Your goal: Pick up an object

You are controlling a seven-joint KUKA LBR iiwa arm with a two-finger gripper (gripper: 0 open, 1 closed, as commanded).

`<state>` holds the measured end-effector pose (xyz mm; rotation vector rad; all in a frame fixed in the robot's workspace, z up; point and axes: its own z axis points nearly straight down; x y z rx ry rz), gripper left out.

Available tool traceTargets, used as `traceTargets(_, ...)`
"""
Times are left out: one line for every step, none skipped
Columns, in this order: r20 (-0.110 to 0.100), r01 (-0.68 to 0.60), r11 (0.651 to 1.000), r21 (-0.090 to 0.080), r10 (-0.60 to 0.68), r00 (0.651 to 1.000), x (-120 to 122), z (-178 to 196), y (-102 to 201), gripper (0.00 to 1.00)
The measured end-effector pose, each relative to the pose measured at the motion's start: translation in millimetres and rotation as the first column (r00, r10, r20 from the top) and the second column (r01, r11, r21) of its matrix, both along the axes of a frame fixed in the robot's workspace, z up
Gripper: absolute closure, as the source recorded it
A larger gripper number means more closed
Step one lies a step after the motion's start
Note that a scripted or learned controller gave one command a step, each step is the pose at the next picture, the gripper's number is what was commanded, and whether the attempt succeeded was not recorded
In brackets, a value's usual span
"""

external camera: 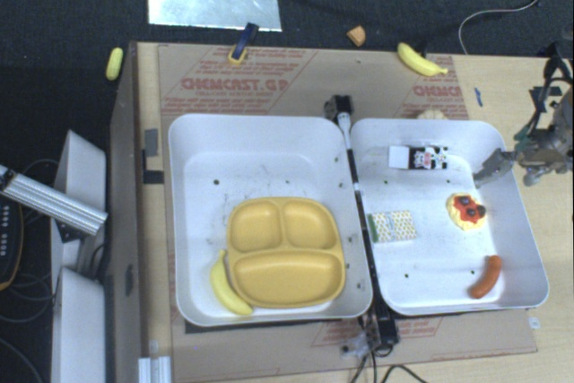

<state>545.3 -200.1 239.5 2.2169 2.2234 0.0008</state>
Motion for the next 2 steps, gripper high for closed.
traceTargets(-0.004,0.002,1.000,0.001,-0.002,1.000,-20.9,-105.7,-6.2,0.00)
traceTargets(-0.001,-0.001,1.000,0.001,0.001,1.000,34.9,-155.6,-5.7,0.00)
